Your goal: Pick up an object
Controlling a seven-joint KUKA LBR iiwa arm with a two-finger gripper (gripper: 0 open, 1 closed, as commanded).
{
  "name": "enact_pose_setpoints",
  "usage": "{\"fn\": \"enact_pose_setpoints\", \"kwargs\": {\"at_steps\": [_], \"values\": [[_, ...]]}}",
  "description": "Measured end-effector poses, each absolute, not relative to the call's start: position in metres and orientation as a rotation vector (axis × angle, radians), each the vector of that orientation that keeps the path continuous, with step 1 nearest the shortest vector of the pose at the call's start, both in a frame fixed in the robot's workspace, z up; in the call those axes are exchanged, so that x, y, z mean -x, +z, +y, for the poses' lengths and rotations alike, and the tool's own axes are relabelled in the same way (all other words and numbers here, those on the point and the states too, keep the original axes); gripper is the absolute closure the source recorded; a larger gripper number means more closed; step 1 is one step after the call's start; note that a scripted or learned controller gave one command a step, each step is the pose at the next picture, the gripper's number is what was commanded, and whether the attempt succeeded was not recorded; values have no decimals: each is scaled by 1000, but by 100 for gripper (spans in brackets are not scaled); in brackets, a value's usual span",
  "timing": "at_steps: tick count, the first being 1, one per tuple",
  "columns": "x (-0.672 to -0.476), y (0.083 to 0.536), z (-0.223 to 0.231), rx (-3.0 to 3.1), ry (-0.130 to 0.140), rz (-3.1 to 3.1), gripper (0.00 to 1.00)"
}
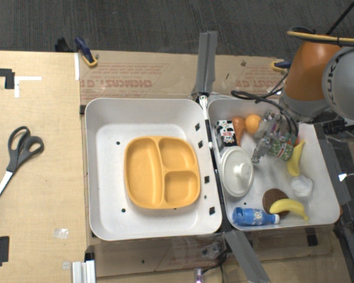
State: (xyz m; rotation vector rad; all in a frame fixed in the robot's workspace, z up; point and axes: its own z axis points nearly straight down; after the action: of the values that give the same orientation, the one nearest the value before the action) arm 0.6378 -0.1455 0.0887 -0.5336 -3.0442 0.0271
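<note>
Right bin (324, 217): held a white lid (236, 171) with centre knob at its left side, a cow-patterned item (226, 132) beyond that, an orange ball (253, 122) at the far wall, a green patterned can (281, 146), two bananas, namely far banana (294, 159) and near banana (288, 207), a brown disc (274, 197) and a blue bottle (255, 217) lying flat along the near wall. Gripper (261, 152): hung over the bin's middle, just right of the lid and touching or nearly touching the can; whether spread or clenched could not be told, nothing plainly seen between the fingers. Likeliest target, judged by nearness: the can, immediately right of the gripper; far banana next beyond it, long axis running roughly far to near. Left bin (100, 217): held a yellow divided tray (162, 171), well apart from the gripper.
</note>
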Motion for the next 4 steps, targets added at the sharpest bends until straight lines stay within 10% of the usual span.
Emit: {"fn": "enact_pose_setpoints", "kwargs": {"at_steps": [1, 2, 4], "values": [[-562, 93, -187, 487, 1, -3107, 0], [-648, 94, -173, 560, 1, -3098, 0], [-570, 93, -221, 904, 0, -3012, 0]]}}
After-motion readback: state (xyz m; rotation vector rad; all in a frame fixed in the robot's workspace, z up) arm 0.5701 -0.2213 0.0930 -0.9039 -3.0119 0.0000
